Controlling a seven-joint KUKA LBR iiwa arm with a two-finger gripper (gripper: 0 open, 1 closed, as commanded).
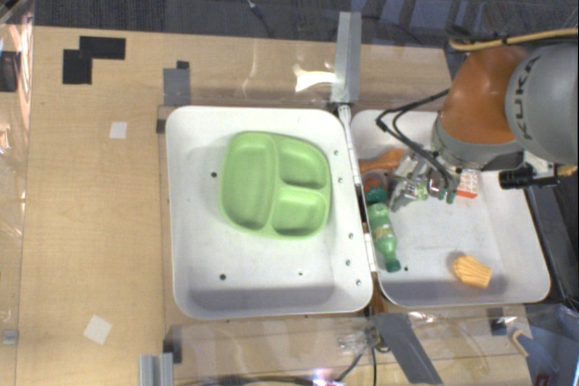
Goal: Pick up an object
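My gripper [412, 190] hangs low over the upper left part of the right bin [516, 230], under the grey arm with its orange band. Just left of it lie an orange object [385, 160] and a small dark object [374, 191], both close to the bin's left wall. A green bottle [384, 236] lies below the gripper along that wall. A yellow ridged item [471, 270] rests near the bin's front right. A small red and white item [467, 183] peeks out to the right of the wrist. The arm hides part of the bin's back.
The left bin [194, 276] holds a green divided plate [274, 183] at its middle. A metal divider post [347, 59] stands between the bins at the back. The wooden bench [90, 221] stretches to the left.
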